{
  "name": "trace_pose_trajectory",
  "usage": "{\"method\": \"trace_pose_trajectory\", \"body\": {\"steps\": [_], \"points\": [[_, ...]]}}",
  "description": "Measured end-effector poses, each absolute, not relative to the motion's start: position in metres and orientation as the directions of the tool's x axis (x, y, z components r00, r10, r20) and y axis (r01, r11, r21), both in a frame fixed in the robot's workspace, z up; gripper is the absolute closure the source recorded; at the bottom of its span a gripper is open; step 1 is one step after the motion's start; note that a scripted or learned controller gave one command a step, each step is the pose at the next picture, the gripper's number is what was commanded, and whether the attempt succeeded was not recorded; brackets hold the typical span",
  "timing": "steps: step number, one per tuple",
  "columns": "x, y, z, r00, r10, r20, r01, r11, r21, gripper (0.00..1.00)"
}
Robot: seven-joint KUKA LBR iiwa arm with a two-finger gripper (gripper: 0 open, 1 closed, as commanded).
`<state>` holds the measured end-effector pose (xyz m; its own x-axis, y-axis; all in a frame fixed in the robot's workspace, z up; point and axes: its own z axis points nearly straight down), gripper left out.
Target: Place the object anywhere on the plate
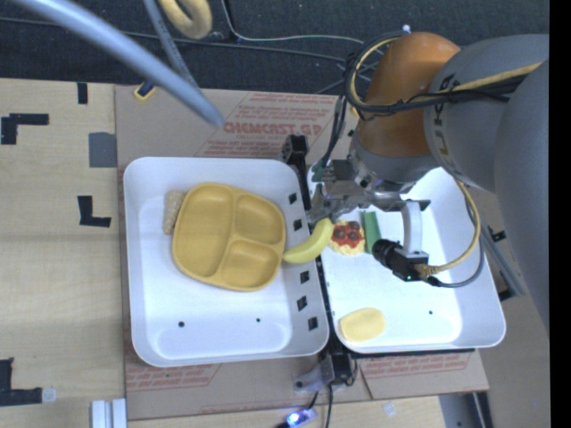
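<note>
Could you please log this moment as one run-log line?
arm: over right bin | gripper: above banana | banana: across divider between bins | plate: left bin, no object on it | placement: not done

Counter [53,266]: pale wood-grain top with black angular marks along its left side.
Cardboard sheet [268,123]: lies flat on the counter, printed in red, beneath both bins.
Left bin [152,328]: shallow, white, resting on the cardboard.
Right bin [473,319]: shallow, white, just beside the left bin, their inner walls meeting along a row of black clips [303,279].
Cables [277,38]: dark, trailing across the far edge beyond the cardboard.
</note>
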<state>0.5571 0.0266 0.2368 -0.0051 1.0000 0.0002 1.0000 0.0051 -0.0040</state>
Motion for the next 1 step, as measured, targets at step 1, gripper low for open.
{"method": "trace_pose_trajectory", "body": {"steps": [1], "points": [[0.5562,0.0864,0.2242,-0.007,1.000,0.001,1.000,0.007,-0.004,1.00]]}}
